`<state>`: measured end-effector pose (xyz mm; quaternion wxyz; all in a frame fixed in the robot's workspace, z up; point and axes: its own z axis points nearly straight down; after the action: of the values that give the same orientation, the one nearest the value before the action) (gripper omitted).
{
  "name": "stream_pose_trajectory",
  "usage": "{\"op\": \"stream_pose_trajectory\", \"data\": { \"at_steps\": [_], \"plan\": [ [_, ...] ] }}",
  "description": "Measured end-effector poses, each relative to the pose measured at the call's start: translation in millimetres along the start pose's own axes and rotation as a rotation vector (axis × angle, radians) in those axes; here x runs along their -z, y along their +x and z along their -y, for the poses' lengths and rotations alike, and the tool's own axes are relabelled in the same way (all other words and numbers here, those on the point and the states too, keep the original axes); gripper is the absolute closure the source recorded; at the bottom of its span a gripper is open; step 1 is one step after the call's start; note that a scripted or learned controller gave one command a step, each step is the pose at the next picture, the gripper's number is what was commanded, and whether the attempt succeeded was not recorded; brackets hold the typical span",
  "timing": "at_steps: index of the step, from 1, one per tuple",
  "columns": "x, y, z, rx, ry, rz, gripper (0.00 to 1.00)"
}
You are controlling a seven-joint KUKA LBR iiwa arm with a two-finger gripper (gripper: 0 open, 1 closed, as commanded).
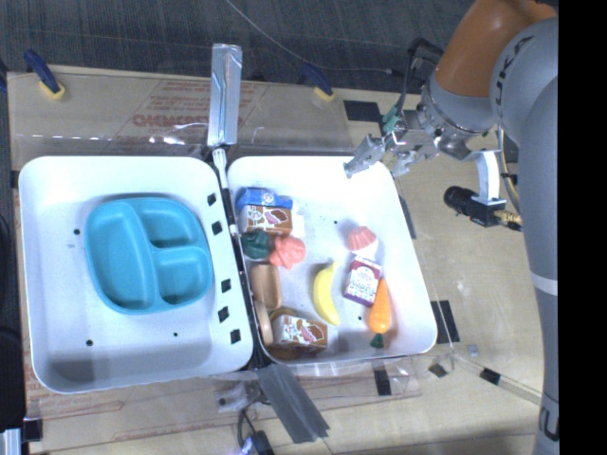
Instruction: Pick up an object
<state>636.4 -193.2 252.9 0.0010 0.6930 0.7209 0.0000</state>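
Observation:
My gripper hangs over the far right rim of the right bin, open, with nothing between its fingers. Below it in that bin lie several toy foods: a blue and brown carton, a dark green piece, a pink piece, a pink cupcake, a yellow banana, a purple and white carton, an orange carrot, a hot dog bun and a brown carton.
The left bin holds a blue divided tray. A silver bar stands at the back between the bins. Blue clamps sit on the bench's far edge.

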Motion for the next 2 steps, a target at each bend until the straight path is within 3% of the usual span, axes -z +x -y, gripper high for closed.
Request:
{"op": "stream_pose_trajectory", "data": {
  "at_steps": [1,2],
  "plan": [
    [-157.7,47.8,45.3,0.080,0.008,-0.002,0.00],
    [-156.5,82.7,132.3,0.093,0.004,-0.003,0.00]
  ]
}}
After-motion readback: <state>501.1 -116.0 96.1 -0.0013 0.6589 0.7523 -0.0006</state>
